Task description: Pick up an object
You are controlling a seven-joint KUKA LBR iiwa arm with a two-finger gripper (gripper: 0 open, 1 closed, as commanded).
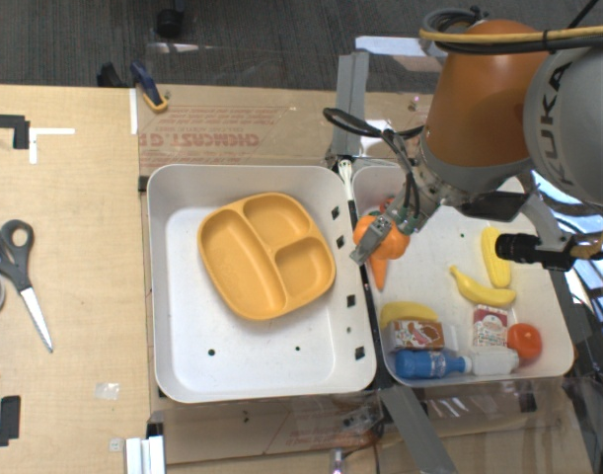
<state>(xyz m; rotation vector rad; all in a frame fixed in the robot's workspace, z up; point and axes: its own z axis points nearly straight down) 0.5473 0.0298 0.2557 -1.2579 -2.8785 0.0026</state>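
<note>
My gripper (378,237) sits low at the right bin's (563,363) left wall, pinching an orange carrot-like toy (384,257) there; divided plate (267,254) fills the left bin's (173,363) middle, so I stay right.

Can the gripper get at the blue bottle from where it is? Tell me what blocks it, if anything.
Probably yes. The blue bottle lies at the right bin's near edge with open space above. The gripper hangs by the orange carrot; a snack pack crowds the bottle's far side.
</note>
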